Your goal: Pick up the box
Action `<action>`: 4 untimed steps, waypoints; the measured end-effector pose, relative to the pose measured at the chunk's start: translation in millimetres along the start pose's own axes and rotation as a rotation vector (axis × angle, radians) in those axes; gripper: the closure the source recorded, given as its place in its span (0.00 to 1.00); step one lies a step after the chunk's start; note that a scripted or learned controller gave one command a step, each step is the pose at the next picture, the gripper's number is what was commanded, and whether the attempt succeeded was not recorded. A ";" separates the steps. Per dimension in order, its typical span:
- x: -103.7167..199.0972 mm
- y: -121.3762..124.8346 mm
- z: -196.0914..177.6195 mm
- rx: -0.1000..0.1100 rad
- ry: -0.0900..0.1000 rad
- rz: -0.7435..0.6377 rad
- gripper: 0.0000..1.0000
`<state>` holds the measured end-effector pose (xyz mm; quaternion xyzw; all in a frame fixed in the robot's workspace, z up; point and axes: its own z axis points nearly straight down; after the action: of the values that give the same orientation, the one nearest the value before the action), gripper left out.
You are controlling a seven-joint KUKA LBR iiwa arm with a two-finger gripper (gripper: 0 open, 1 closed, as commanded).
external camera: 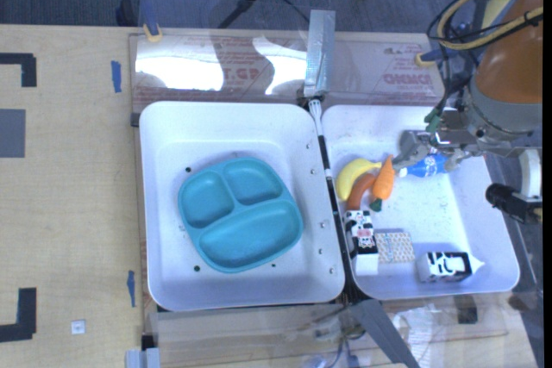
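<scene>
**A:** Bench [60,185] has two white bins side by side. Left bin [164,142] holds a teal divided plate [241,213], nothing else worth noting.

**B:** Where's the box?

**A:** Right bin [492,254], front edge. Small box [393,247] with a speckled top, lying flat just beside a black-and-white carton [361,235] near the divider. Another black-and-white carton [447,265] sits towards the bin's front right corner.

**B:** Gripper?

**A:** Gripper [416,146] is over the back half of the right bin, just beside a blue item [429,167] and near the banana [356,175] and carrot [383,180]. Jaw state: cannot tell, too cluttered. Nothing visibly held.

**B:** So which step?

**A:** Approach, I'd say; no grasp yet. Next move needs a traverse towards the front edge, then a descent centred on the box, clear of the neighbouring carton.
</scene>
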<state>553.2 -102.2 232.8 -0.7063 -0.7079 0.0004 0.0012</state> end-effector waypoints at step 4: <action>-23.8 -51.3 -90.4 -0.007 -0.003 -0.105 0.00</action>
<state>502.2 -126.2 323.3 -0.6682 -0.7440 -0.0010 -0.0024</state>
